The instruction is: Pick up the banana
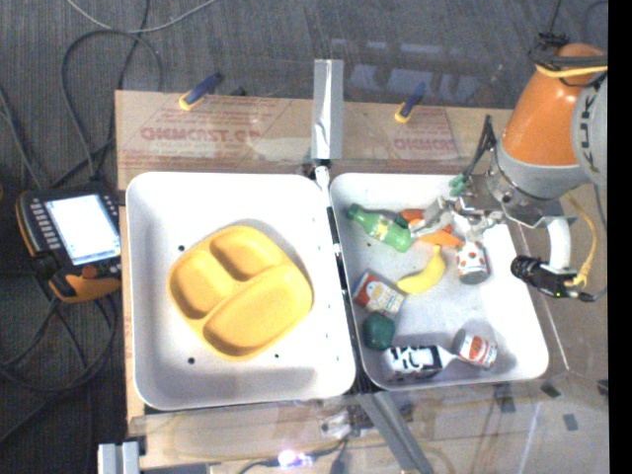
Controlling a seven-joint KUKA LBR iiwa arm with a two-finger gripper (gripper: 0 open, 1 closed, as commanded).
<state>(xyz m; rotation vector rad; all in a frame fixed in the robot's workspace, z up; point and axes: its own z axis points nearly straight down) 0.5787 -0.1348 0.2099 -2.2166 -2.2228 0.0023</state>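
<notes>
The yellow banana (423, 275) lies curved in the middle of the right bin (525, 326), its tip pointing up toward an orange piece (441, 235). My gripper (464, 215) hovers over the bin's far right part, up and to the right of the banana and apart from it. It looks open, with nothing between its fingers. A small red and white can (473, 261) lies just below the gripper, right of the banana.
A green bottle (380, 228) lies left of the gripper. A red can (378, 292), a dark green object (377, 332), a black and white bottle (415, 359) and another can (477, 350) fill the bin's front. The left bin (143, 294) holds a yellow divided plate (240, 289).
</notes>
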